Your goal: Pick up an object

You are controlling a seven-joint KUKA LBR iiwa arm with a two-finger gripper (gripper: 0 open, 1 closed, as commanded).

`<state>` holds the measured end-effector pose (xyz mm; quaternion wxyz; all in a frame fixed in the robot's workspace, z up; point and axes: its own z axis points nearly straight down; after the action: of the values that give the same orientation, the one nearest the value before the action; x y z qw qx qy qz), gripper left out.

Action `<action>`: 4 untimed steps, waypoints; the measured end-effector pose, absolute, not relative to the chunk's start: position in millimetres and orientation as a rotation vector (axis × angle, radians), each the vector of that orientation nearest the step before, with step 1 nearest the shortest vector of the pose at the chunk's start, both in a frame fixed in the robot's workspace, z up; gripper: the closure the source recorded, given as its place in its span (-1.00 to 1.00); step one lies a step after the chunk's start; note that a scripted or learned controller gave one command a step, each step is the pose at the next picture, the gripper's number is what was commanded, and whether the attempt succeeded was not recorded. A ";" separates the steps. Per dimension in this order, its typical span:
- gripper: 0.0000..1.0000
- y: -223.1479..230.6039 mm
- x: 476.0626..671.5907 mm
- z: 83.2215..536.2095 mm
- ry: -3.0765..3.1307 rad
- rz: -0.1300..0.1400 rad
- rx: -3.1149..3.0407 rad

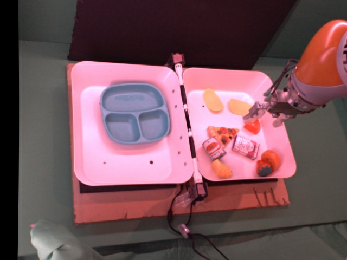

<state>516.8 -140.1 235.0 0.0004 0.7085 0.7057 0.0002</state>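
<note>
My gripper (266,114) hovers over the right side of the right bin (282,145), its fingers apart and nothing between them. A small red piece (252,127) lies just below the left finger (253,112); I cannot tell if they touch. Around it in the bin lie two yellow oval pieces (212,99) (238,106), a pizza slice (222,132), a small red-and-white can (213,148), a red-and-white packet (245,145), a yellow-orange piece (221,169) and an orange ball-like piece with a blue patch (268,162).
The left bin (87,156) holds a blue divided plate (134,112). A ridge with a cable (187,123) runs between the two bins. The bins rest on a brown board (130,205). The arm's orange band (322,53) rises at the right.
</note>
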 end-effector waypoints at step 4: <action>-1.00 -138.4 511.4 114.0 2.200 0.009 2.214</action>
<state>511.4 -138.4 114.0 0.0102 0.7093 0.7049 0.0030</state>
